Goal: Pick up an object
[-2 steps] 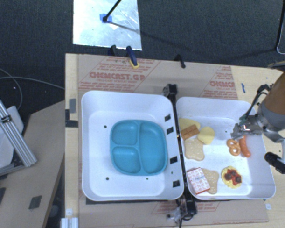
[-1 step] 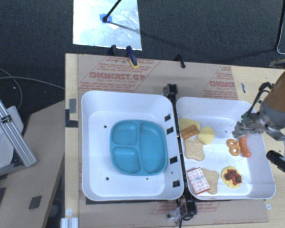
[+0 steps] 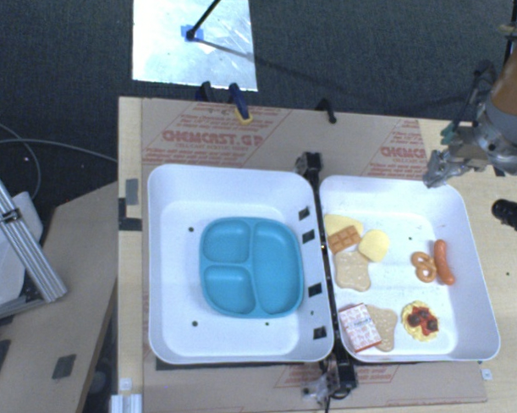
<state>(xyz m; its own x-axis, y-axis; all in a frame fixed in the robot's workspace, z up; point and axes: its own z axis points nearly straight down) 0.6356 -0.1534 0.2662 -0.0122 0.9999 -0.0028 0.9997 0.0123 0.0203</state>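
The gripper hangs at the right bin's far rim; I cannot tell its state. Sausage and pretzel lie well below it, touching, so a descent there might nudge both and grab neither.

sausage: orange-red, lying flat, lengthwise, near right bin right wall | pretzel: brown, flat, touching sausage's left side | yellow round piece: flat, left of pretzel, well apart | pizza slice: red-topped, flat, below pretzel
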